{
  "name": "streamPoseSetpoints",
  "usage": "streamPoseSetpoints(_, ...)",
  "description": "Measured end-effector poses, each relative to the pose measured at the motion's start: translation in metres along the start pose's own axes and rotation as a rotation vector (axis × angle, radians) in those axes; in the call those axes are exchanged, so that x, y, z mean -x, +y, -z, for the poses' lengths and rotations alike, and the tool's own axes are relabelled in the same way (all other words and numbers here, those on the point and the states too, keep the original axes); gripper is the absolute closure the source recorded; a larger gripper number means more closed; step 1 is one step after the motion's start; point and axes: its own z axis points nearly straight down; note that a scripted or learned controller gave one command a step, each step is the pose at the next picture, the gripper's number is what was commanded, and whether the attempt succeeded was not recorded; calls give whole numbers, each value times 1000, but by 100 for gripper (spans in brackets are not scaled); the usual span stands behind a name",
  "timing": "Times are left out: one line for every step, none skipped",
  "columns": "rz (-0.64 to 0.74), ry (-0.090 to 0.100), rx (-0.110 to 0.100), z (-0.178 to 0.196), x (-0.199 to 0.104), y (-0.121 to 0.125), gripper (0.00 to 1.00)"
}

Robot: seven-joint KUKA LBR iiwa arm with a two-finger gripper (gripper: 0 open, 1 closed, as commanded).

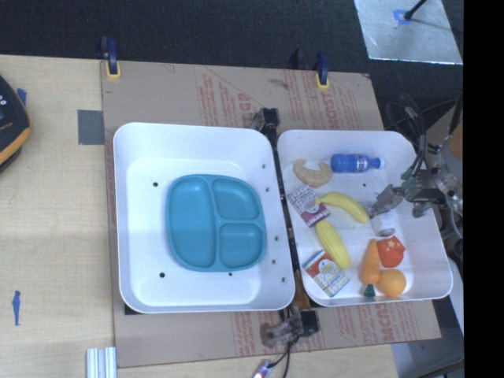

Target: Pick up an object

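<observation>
Pale wooden bench (pixel 55 235) under a clamped cardboard sheet (pixel 236 101), dark carpeted floor (pixel 197 10) beyond.

The gripper (pixel 387 201) is a compact assembly of dull grey metal with darker, near-black parts. Its two fingers (pixel 382 203) are slim and grey, tapering toward their tips. Behind them sits a blocky grey body (pixel 425 189) with angular edges and dark recesses; finer details such as screws or markings are too small to make out. Thin black cables (pixel 411 116) loop in curved runs above the body and continue toward the right edge of the view. A small patch of orange-tan casing (pixel 454 136) shows at that edge, beside the cables. A further dark cable (pixel 451 231) curves below the body.
</observation>
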Motion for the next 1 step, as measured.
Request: streamPoseSetpoints(2,0,-1,-22,-58,18,0)
